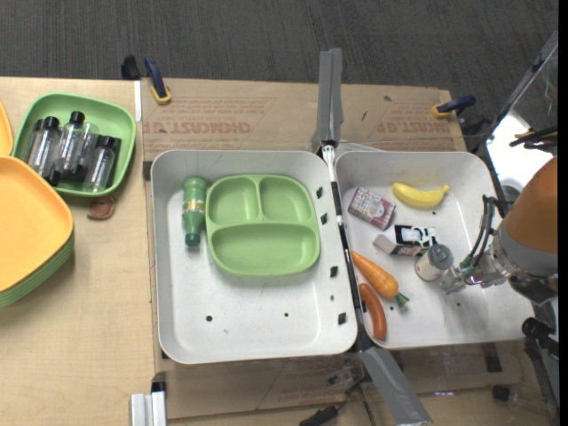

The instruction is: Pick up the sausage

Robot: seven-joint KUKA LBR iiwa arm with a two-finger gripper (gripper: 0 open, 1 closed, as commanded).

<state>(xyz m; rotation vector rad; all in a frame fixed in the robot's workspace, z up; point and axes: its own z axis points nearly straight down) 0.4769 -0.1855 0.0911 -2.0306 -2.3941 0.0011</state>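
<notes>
The sausage (374, 313) is a short reddish-brown link lying near the front left corner of the right bin (497, 327), close to the divider. An orange carrot (377, 275) lies just behind it, nearly touching its far end. My gripper (446, 276) is low in the right bin, to the right of the carrot and sausage, at the end of the grey arm with its orange band (543, 209). It stands roughly a hand's width from the sausage, with nothing seen held.
The right bin also has a banana (420, 193), a pink packet (371, 207) and a black-and-white box (412, 238). A green divided plate (262, 224) and a green bottle (193, 209) lie in the left bin (257, 331). A green tray of bottles (75, 145) and orange plates (31, 233) sit far left.
</notes>
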